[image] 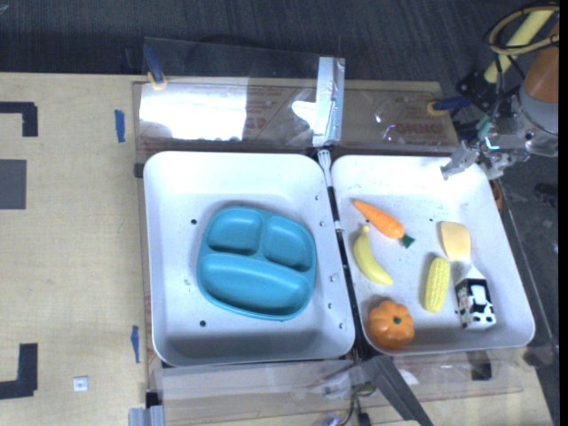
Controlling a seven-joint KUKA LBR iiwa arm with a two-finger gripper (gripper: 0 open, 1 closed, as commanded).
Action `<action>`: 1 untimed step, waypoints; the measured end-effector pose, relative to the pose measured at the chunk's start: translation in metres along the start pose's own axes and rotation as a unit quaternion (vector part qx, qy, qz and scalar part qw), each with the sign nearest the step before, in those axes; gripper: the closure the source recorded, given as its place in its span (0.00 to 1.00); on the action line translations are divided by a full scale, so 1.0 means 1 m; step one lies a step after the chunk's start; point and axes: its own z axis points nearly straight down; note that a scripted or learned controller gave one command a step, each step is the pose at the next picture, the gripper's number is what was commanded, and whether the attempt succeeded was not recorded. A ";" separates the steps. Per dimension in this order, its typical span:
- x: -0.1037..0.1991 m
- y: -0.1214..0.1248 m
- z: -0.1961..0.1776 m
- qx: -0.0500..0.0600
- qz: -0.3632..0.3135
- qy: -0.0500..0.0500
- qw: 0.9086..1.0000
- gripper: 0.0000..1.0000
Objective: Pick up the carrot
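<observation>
I see the left bin (169,238) holding a blue divided plate (257,260). In the right bin (506,273), the carrot (378,219) lies upper left, above the banana (371,256). My gripper (466,160) hovers at the bin's upper right corner; I can't tell its opening.

carrot (379,219) behind banana (371,256), right bin (510,313)

My arm (540,105) is grey w/ orange band, yellow & black cables looped near top, silver metal gripper (463,162) w/ blue bits.
</observation>
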 end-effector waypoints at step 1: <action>0.058 -0.034 0.024 0.002 -0.139 0.003 0.990 0.00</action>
